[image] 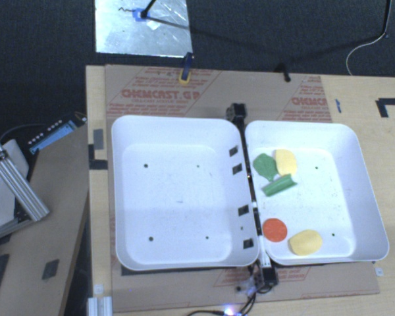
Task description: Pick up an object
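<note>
Lying in the right bin point(365, 176), all toward its left half: a flat green piece point(265, 166) touching a yellow piece point(286, 161) on its right, with a green elongated piece point(278, 186) slanted just below the two and touching or nearly touching the flat green one. Further toward the near edge, well apart from that cluster, a red-orange disc point(274, 230) close to the left wall, and just beside it to the right a yellow oval lump point(305, 242), apparently not touching. Joined wall to wall with the left bin point(178, 121), with small black clips point(237, 170) spaced along the shared seam. Underneath both, a brown cardboard sheet point(158, 92) printed in red lettering, spread over the tabletop point(95, 97). At the cardboard's far edge, a small yellow and blue clip point(185, 71). Beyond that, on dark floor, a square of shiny foil point(118, 25). Off to the left, a slanted aluminium frame point(13, 183).
</note>
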Motion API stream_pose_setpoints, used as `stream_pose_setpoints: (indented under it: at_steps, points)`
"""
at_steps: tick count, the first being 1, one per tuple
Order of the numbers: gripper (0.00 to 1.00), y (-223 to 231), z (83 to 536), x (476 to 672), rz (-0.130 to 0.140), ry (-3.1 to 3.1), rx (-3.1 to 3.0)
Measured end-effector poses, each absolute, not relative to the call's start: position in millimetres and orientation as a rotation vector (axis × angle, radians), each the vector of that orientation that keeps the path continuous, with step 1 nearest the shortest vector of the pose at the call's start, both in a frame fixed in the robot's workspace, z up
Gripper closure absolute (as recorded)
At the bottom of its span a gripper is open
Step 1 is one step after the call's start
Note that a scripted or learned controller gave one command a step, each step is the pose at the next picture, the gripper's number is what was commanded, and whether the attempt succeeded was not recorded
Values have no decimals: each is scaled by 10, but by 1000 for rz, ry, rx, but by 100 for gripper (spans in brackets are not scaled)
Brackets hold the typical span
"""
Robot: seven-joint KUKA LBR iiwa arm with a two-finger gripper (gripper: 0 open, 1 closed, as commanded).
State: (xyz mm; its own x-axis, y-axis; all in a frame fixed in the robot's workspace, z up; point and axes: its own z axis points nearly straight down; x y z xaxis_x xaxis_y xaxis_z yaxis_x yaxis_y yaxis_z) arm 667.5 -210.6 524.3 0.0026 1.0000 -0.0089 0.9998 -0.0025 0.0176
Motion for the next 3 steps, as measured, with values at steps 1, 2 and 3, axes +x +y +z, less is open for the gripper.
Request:
stream_pose_setpoints:
  at_steps: [1,2,3]
  points:
    - [100,-2070,5361,5458,1,2220,2224]
    - [100,-1775,3701,5124,-9,2232,2229]
    - [100,-2067,4267,6455,9,2217,2202]
